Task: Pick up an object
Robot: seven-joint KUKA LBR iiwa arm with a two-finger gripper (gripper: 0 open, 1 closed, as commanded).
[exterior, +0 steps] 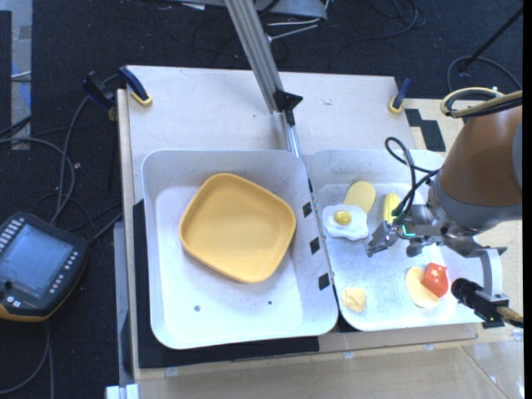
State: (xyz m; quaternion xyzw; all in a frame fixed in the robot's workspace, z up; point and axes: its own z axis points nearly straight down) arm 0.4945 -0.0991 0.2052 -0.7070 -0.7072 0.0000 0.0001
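Observation:
My gripper (381,243) hangs over the middle of the right bin (378,316), dark fingers pointing down and left. Just left of it lies a toy fried egg (344,220), white with a yellow yolk. Behind the egg rests a pale yellow oval piece (361,194). A yellow-green object (391,207) sits partly hidden behind the wrist. A small pale yellow lump (355,299) lies near the front rim. At the right, a red piece (435,278) rests on a yellow disc (417,288). I see nothing between the fingers.
The left bin (162,306) holds a large yellow square plate (238,226). A metal bar (259,48) slants down from the back to the divider between the bins. A teach pendant (33,264) lies off the bench at the left.

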